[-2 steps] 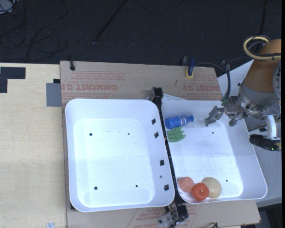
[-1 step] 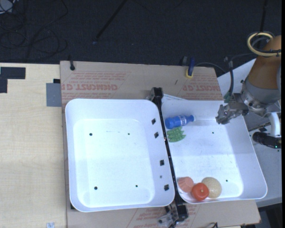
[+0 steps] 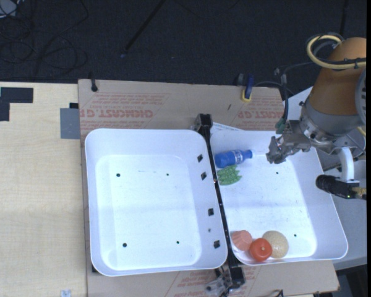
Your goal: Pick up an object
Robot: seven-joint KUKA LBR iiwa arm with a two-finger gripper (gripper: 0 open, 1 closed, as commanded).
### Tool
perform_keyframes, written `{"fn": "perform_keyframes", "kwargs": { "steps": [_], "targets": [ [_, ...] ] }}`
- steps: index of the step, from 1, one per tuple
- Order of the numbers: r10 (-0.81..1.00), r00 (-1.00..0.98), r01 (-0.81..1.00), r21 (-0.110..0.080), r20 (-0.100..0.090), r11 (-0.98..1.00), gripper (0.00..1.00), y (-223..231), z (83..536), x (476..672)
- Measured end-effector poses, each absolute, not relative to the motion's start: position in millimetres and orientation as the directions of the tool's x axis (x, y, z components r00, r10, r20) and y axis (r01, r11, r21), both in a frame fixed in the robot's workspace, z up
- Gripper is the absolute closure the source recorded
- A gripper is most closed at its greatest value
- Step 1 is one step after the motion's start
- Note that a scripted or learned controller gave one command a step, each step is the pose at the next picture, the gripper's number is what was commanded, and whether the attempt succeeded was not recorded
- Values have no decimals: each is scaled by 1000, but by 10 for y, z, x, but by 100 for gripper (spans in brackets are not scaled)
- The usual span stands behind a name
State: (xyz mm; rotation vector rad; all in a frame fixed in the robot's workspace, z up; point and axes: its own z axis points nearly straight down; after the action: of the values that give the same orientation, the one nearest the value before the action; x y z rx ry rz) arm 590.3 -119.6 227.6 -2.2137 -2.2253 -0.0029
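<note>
A blue bottle [image 3: 232,158] lies on its side near the right bin's [image 3: 324,228] far left corner, a green clump [image 3: 229,176] just beside it. Red ball [image 3: 260,249], pink piece [image 3: 241,239] and tan ball [image 3: 276,243] cluster at its near edge.

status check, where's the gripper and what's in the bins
Gripper over right bin, upper part. Blue bottle and green item near divider. Three round items at near edge. Path unobstructed.

claw [image 3: 277,153] fingers too small to tell
</note>
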Motion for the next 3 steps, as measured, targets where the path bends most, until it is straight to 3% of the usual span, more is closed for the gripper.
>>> {"fn": "perform_keyframes", "kwargs": {
  "steps": [1,2,3],
  "targets": [
    [1000,-9,1000,-1,3,9,100,-377,2253,6084],
    [1000,-7,1000,-6,4,7,100,315,2464,5476],
    [1000,6,1000,0,-1,-6,100,-323,2956,5030]
  ]
}}
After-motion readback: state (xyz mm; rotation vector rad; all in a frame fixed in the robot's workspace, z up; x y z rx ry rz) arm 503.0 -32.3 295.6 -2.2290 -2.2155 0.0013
